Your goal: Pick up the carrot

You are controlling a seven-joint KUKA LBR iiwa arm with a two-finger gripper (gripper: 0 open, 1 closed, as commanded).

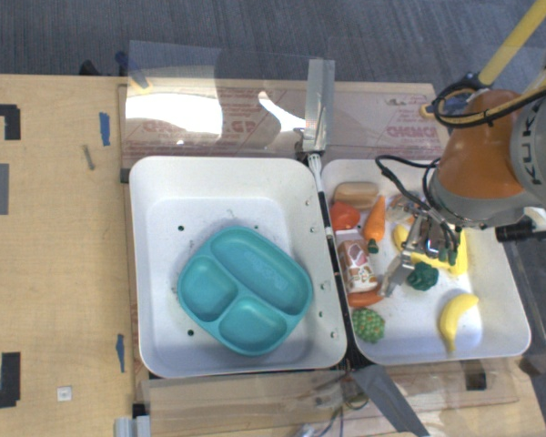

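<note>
The carrot is orange with a small green end. It lies slanted in the right bin, near the bin's upper left, between a red vegetable and my gripper. My gripper hangs over the middle of the right bin, just right of and below the carrot. It is open, and one metal finger points down-left. Nothing sits between the fingers. The carrot lies apart from them.
A tan bun lies above the carrot. A striped packet, a red piece and broccoli line the bin's left side. A green toy and yellow fruit lie right. A teal divided plate sits in the left bin.
</note>
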